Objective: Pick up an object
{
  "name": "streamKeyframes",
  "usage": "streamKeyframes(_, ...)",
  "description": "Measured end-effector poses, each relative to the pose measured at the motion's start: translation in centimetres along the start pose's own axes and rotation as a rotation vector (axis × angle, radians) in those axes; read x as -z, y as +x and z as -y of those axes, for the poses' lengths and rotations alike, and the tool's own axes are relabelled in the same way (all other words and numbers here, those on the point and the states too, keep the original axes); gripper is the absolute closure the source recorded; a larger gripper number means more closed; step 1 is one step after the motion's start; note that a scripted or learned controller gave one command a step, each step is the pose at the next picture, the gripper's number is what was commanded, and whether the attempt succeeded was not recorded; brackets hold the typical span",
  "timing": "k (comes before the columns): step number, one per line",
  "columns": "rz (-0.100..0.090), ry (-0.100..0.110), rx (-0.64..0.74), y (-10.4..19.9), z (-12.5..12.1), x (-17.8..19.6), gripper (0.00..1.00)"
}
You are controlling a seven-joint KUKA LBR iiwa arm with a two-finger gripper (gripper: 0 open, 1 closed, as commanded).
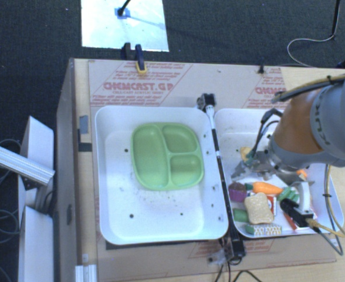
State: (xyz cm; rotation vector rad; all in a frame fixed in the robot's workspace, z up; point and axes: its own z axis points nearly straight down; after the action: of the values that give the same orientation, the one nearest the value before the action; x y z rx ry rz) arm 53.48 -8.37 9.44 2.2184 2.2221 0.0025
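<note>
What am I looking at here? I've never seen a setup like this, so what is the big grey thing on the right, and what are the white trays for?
This is one picture from a camera fixed above a workbench, looking down at a slant. The big grey shape with the orange band is a robot arm reaching in from the right. At its end is a gripper, a two-fingered claw, lowered over the right bin; from this angle I cannot tell whether it holds anything.

Two shallow white bins sit side by side. The left bin holds a green divided plate with three compartments. The right bin holds a pile of small items, among them an orange carrot-like toy, a speckled beige piece and something purple. The robot's job is to pick one up.
</note>
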Motion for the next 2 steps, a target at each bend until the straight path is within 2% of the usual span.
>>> streamKeyframes(1, 0.001, -0.001, 0.002, -3.3, -9.9, -1.0, 0.0)
streamKeyframes(2, 0.001, -0.001, 0.001, -8.0, -13.4, -1.0, 0.0)
